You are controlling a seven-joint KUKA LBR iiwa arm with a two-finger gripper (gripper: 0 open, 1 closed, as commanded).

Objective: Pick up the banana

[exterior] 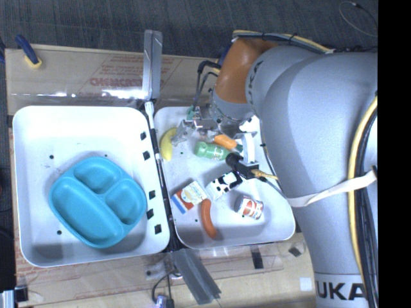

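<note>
The yellow banana [167, 144] lies against the left wall of the right bin [282, 226], near its far corner, curved and running roughly front to back. My gripper [191, 126] hangs at the far end of that bin, just right of and slightly beyond the banana's far tip. Nothing visibly sits in its grasp. The grey arm with its orange band [234, 76] comes in from the right and hides the bin's right rear part.
Close to the gripper's right are a green bottle [209, 150] and an orange piece [225, 141]. Farther forward lie a black-and-white cow toy [223, 183], a small carton [191, 196], a red sausage [207, 218] and a can [249, 207]. The left bin [32, 127] holds a blue divided plate [96, 201].
</note>
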